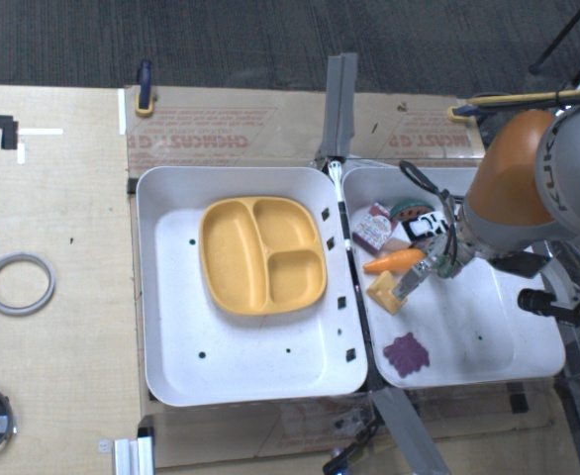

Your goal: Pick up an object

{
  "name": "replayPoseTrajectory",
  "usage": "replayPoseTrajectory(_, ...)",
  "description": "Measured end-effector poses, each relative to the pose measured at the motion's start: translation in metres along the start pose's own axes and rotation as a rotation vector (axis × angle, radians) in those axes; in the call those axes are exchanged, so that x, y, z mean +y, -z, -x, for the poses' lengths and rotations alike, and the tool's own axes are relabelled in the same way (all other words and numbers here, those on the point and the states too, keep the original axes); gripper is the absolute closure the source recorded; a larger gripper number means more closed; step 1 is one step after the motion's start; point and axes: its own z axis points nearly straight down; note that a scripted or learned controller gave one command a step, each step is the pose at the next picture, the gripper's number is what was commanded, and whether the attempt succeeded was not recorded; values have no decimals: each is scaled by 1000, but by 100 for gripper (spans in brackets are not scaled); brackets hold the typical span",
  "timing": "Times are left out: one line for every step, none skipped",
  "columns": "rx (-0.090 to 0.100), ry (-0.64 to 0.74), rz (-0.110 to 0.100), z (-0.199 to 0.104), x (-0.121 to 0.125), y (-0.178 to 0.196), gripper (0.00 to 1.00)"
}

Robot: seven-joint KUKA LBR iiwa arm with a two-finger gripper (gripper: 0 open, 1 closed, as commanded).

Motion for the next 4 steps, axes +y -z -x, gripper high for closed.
replayPoseTrajectory(-3,-199,8,48,34,-5,0)
replayPoseTrajectory(15,-440,-24,73,70,-14,0)
replayPoseTrajectory(3,-806,-4,73,77,-11,0)
replayPoseTrajectory(3,-1253,-36,53,81,-16,0)
